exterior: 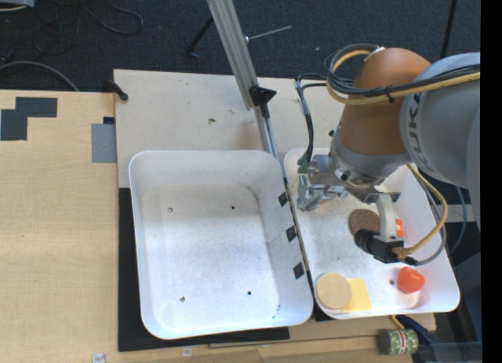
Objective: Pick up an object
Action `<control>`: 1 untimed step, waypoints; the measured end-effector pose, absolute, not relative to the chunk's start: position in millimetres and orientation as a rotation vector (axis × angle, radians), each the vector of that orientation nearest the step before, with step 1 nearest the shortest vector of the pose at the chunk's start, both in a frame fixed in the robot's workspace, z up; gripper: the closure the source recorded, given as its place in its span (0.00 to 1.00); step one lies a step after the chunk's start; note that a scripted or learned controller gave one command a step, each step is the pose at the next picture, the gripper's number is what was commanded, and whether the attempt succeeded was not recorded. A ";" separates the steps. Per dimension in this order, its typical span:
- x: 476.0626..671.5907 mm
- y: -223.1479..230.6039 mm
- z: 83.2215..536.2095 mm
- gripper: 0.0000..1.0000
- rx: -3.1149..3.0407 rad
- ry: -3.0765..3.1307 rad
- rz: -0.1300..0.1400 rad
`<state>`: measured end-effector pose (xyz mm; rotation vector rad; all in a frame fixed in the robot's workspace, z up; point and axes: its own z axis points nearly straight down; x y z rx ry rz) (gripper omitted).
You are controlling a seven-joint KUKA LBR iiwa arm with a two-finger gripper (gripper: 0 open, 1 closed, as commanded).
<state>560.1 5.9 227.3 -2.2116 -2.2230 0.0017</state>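
The arm reaches over the right bin (439,295), its orange band bulking above the wrist. My gripper (311,194) hangs low at the bin's upper left, close to the wall shared with the left bin. Nothing shows between its tips from this angle. In the right bin lie a tan round disc (334,290) and a yellow square piece (358,295) at the front, a red-orange rounded object (410,280) at the front right, and a brown round object (364,219) partly hidden under the arm's cable. A small orange item (399,228) sits beside the brown one.
The left bin (149,197) is wide and white, with only small dark specks on its floor. A slanted aluminium rail (235,48) rises behind the bins. Black cables loop off the arm over the right bin. A small green can (400,342) lies on the bench front.
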 end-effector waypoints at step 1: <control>551.0 62.4 231.7 1.00 -2.211 -2.224 0.003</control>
